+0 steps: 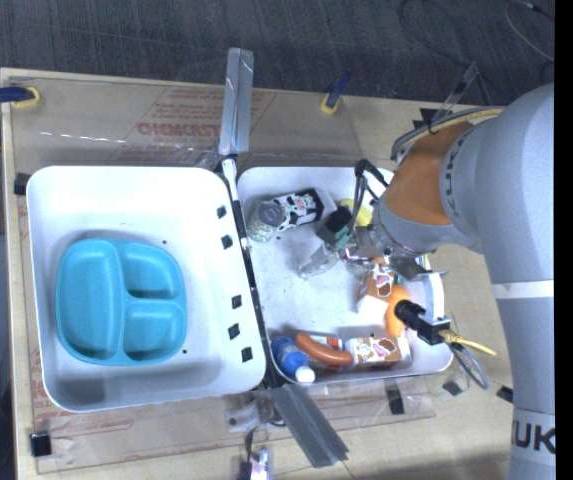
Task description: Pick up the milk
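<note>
From the overhead camera, the grey arm (471, 183) reached in from the right, its orange band (416, 186) above the right bin (291, 303). The pincer (354, 251) hung low over that bin's middle. The wrist hid it from above, so I could not tell whether it was clenched or released, and nothing could be seen in its grasp.

The milk carton (298, 208), printed with black and white cow patches, lay on its side to the pincer's left and further back, near the far rim and apart from the pincer. A round greyish thing (263, 219) sat touching the carton's far-left end. A clear cup (316, 260) lay tipped just to the pincer's left, nearer than the milk.

In front of the pincer sat an orange and white packet (378, 286) and an orange carrot-like piece (397, 314). Along the near rim, further front, lay a printed box (378, 349), a sausage (321, 348) and a blue bottle (287, 353) in a row.

Well to the pincer's left, the other bin (116, 193) held a blue divided plate (121, 300).
</note>
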### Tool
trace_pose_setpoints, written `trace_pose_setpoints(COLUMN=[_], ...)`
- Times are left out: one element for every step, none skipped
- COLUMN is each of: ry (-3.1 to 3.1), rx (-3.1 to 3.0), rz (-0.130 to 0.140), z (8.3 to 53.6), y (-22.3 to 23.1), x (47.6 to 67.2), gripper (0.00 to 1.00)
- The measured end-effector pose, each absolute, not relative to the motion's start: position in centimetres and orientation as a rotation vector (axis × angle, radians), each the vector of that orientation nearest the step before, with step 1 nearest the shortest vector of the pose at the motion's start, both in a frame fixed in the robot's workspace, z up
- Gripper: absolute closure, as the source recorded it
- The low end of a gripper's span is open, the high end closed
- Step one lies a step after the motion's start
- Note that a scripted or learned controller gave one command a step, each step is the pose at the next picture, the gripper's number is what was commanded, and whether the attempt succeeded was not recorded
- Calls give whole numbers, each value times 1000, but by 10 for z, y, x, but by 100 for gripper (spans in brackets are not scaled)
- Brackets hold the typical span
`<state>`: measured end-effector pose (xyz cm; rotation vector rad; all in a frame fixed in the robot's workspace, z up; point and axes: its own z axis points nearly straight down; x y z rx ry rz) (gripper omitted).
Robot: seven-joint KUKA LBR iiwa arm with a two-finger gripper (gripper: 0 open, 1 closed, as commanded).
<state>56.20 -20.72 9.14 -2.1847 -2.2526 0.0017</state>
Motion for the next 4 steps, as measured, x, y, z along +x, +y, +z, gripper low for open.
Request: trace_pose_setpoints(ry=[-1972,-2223,-2431,-2533], rx=[-2443,-2250,-2034,-1915], rz=[2,-22,-22,-22], z=[150,104,103,103], y=[-210,-200,-207,-208], x=[598,535,511,490], gripper=[0,0,0,0])
